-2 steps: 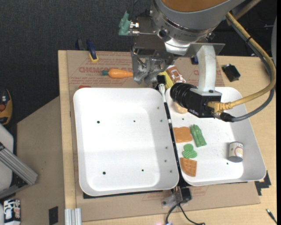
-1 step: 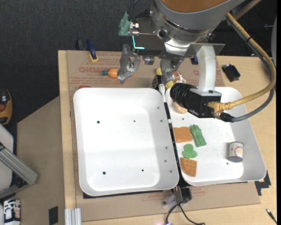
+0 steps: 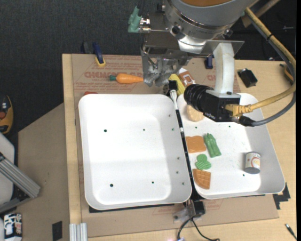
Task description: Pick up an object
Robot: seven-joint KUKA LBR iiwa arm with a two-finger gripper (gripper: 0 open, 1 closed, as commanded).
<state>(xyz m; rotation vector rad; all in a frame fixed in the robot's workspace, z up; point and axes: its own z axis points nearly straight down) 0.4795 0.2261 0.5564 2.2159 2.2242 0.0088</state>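
We see no single object marked out for picking; the candidates lie in the right bin. Near its middle sit an orange slab and, just beside it, a green ridged piece lying at a slant. Below them a green leaf-shaped piece touches a waffle-patterned orange wedge. A small grey can lies apart toward the right wall. A pale rounded lump is half covered by the black cylinder mounted on the arm.

The gripper hangs over the far edge of the bench, above the gap between the bins, and its metal parts blur together against the cardboard; whether it is released or clenched we cannot tell, and we see nothing between its parts. A yellow and brown item behind it is mostly hidden.

The left bin shows bare white floor with a few dark dots. A toy carrot lies on the cardboard sheet beyond it, near a blue and yellow clamp. The arm's grey body is cut off by the top edge. Dark carpet surrounds the bench.
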